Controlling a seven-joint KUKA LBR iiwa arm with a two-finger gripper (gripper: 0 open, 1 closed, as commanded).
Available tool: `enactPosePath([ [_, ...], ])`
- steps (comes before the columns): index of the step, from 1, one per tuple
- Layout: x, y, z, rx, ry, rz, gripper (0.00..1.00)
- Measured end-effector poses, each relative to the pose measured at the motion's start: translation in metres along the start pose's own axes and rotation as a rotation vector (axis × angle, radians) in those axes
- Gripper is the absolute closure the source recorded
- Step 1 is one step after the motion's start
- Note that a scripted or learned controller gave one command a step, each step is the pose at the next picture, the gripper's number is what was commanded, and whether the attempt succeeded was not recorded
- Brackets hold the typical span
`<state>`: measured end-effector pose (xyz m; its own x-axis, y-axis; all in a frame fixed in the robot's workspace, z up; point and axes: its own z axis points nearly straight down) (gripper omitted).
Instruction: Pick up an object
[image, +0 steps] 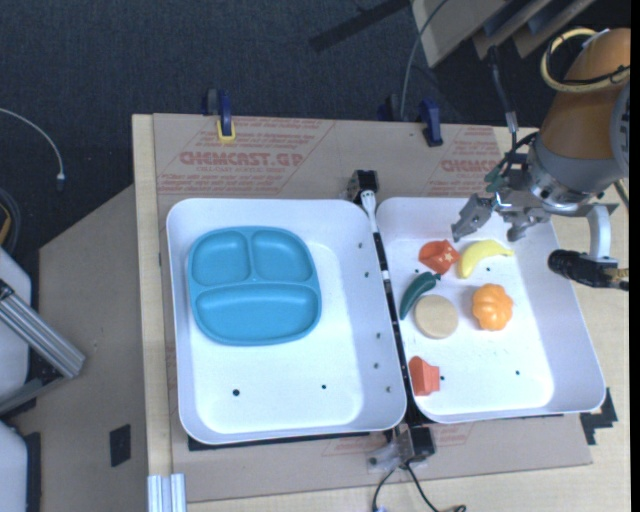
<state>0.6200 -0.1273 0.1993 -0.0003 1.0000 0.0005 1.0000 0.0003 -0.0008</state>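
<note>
The yellow banana (484, 255) lies in the right bin (560, 385), in its upper half, tilted with one end raised toward the far wall. Touching or just beside its lower-left end sits a red piece (436, 254). Below these lie a green pepper (418, 294), a beige disc (437, 317) and an orange pumpkin-shaped piece (491, 306), all close together. A small red-orange block (424, 376) rests apart, near the bin's front-left corner.

The gripper (496, 219) hovers just above the banana's upper end, its two fingers spread apart, with nothing between them. The banana appears to be the nearest candidate for the grasp.

Risks at this stage, as judged from the layout:
- The curved, smooth banana may slip or roll out as the fingers close.
- The left finger may strike the red piece, since the two items sit so close.
- A descent off the banana's axis may push it aside.

The left bin (290, 395) holds a blue divided tray (255, 283), well apart from the work area
</note>
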Motion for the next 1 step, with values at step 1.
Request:
enactPosePath([
  [1, -0.0020, 0.0003, 0.0426, 0.004, 0.000, 0.001, 0.00],
])
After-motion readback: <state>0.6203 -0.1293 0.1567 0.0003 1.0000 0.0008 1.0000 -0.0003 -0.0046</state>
